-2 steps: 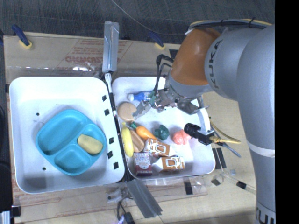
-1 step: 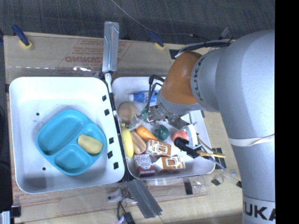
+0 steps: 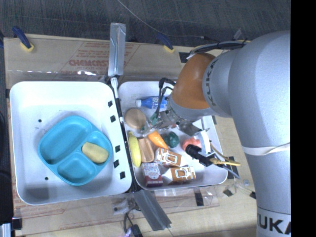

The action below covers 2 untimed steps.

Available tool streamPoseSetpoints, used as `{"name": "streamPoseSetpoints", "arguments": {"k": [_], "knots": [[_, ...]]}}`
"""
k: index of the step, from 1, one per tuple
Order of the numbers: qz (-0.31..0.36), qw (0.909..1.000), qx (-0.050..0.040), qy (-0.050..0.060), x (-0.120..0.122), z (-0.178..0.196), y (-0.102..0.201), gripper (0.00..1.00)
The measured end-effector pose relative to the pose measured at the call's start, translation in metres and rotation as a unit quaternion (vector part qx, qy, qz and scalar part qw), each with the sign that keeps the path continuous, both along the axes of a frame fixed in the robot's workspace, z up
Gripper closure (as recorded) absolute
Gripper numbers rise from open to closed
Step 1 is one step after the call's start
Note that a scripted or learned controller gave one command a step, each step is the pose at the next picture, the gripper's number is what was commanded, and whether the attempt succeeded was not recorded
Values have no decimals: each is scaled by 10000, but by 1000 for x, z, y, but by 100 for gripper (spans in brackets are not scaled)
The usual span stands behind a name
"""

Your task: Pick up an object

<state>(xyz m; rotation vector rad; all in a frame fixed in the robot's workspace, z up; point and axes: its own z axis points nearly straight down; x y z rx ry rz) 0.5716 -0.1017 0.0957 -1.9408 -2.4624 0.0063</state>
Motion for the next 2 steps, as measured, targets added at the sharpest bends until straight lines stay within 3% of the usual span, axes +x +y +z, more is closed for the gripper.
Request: {"name": "streamPoseSetpoints", "arguments": {"k": [1,2], "knots": [[13,10000,-1,16,1,7,0,100],[-867,9962,-6,-35,63,95,66,100]]}}
